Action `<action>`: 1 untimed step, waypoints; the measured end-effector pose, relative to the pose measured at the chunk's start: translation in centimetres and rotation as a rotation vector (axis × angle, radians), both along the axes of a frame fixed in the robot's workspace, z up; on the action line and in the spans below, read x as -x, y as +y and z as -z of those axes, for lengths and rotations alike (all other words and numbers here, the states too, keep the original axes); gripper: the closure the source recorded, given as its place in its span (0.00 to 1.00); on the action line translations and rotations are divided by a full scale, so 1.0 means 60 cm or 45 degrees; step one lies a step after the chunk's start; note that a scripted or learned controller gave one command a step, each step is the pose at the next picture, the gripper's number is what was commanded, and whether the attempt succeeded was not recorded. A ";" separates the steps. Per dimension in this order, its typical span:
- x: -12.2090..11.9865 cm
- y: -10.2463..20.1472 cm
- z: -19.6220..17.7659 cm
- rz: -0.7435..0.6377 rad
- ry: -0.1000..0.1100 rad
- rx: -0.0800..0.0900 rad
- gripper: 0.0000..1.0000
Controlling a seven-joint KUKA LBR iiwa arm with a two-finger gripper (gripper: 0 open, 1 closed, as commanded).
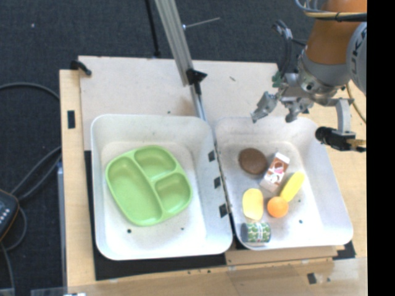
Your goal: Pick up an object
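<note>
Right bin [327, 184], near edge: small green patterned can [256, 232]. Behind it yellow oval piece [252, 203] beside orange ball [278, 208] — then yellow banana-like piece [292, 185], small carton [274, 171], brown round lump [252, 161]. Left bin [102, 165] holds green divided tray [148, 184]. Farthest back, gripper [275, 111] over right bin's far rim — fingers apart, gripping nothing.

Arm [336, 23]: upper body cut off by the top edge; cable loops above it likewise cut. Aluminium mast [176, 36]: top end runs out of frame at the upper edge. Black cable [28, 91] at left leaves the frame; a dark device [5, 213] at the left edge is cut, identity undeterminable. Small carton [275, 171]: print too small to read. Patterned can [256, 232]: label illegible. Bench [154, 279]: front edge cut by the bottom of the frame.
</note>
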State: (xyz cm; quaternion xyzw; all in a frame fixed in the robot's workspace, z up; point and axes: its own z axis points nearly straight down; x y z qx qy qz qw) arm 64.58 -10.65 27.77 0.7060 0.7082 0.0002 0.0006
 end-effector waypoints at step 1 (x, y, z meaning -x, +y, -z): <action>0.000 0.000 0.000 0.000 0.000 0.000 0.00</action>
